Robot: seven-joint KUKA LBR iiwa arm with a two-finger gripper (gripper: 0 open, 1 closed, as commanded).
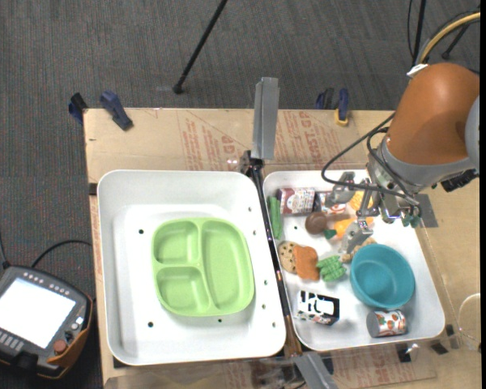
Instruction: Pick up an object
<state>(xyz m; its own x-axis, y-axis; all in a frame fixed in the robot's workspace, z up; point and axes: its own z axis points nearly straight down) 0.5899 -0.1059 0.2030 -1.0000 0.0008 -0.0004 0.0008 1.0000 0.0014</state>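
Note:
My gripper hangs low over the middle of the right bin, under the grey arm with its orange band. Directly around it lie a brown rounded toy, small orange pieces and a green leafy toy. The teal bowl sits just below and to the right of the gripper. A maroon package lies at the bin's upper left. Nothing can be seen held in the gripper.
In the right bin there are also a cookie, a black-and-white carton, a small can and a green stick along the left wall. The left bin holds a green divided plate.

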